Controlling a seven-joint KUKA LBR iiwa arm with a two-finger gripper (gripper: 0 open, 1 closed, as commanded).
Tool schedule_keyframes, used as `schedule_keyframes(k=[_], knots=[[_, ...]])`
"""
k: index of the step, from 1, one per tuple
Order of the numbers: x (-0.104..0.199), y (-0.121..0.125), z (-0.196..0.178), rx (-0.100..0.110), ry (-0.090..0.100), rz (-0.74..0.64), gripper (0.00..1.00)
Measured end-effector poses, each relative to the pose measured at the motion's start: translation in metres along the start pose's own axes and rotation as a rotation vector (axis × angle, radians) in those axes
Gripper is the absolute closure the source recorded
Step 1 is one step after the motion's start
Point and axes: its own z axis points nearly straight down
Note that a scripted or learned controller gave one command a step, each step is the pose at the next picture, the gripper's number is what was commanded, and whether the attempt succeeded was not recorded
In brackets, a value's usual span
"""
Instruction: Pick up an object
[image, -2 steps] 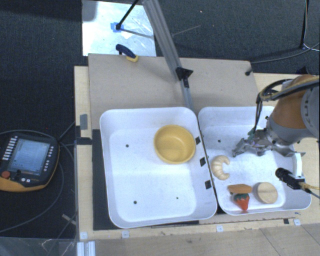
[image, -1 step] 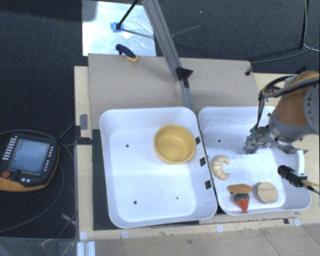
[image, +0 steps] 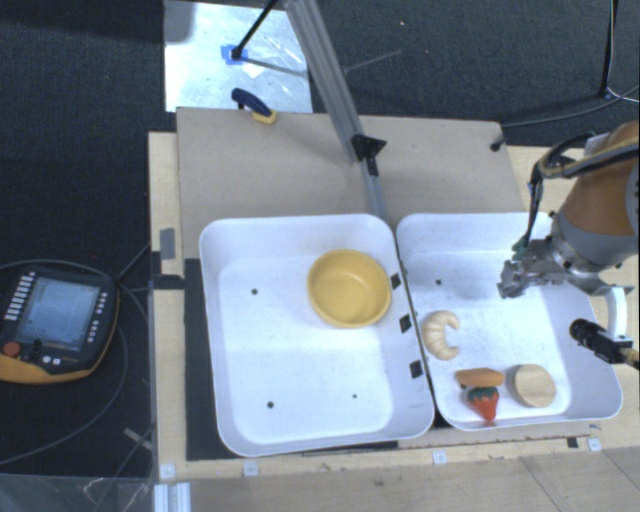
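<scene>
You have one yellow bowl (image: 348, 288) in the left bin (image: 240, 400). In the right bin (image: 470, 235) lie one pale croissant (image: 441, 333), one orange-and-red toy (image: 482, 391) and one tan disc (image: 532, 385). The gripper (image: 516, 278) hovers above them; whether it's open, you cannot tell.
</scene>
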Motion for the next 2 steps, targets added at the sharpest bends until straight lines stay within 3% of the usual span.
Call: schedule_keyframes(k=[2], knots=[[0.007, 0.011, -0.107, -0.001, 0.000, -0.001, 1.00]])
